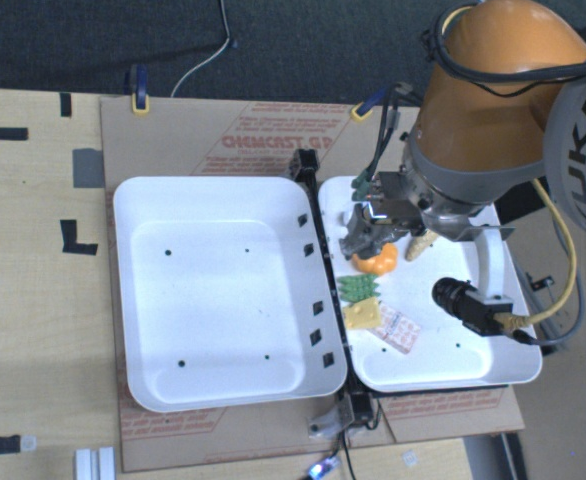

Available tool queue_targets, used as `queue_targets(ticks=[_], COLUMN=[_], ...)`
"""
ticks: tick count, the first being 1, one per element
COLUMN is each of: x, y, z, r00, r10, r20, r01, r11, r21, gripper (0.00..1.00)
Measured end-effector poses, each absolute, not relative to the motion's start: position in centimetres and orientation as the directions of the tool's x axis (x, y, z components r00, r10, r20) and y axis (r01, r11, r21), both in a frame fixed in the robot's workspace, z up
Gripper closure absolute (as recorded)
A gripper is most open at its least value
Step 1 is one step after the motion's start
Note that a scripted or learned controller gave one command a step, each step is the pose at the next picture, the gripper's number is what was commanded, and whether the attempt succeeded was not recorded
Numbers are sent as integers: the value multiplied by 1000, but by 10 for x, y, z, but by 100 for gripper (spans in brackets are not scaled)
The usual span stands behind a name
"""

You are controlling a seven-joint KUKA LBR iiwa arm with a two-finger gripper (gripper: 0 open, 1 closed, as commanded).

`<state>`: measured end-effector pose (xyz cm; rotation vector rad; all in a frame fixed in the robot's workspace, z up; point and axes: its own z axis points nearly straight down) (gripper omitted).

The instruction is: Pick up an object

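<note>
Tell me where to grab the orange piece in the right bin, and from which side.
Grip the orange piece across its rounded middle, coming straight down from above. It lies low on the right bin floor, with the green piece close beside it and the divider wall nearby, so a side approach looks crowded.

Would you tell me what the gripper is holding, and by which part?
It cannot be told: the gripper sits just above the orange object.

Four small objects are clustered at the left side of the right bin [493, 368], right of frame centre: an orange piece [378, 261] uppermost, a green piece [357, 287] just below it, then a yellow piece [364, 314], and a pink-patterned packet [399, 331] lying flat at lower right.
</note>
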<state>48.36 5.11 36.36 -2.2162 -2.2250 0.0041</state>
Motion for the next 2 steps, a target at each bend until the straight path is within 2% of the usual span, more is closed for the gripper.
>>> queue_targets(ticks=[1, 2], x=[484, 504], y=[51, -25], z=[373, 345], r00=[-5, 8], r10=[1000, 1000], r20=[-2, -3], r01=[1000, 1000], r11=[5, -8], r21=[-5, -4], gripper=[100, 100])
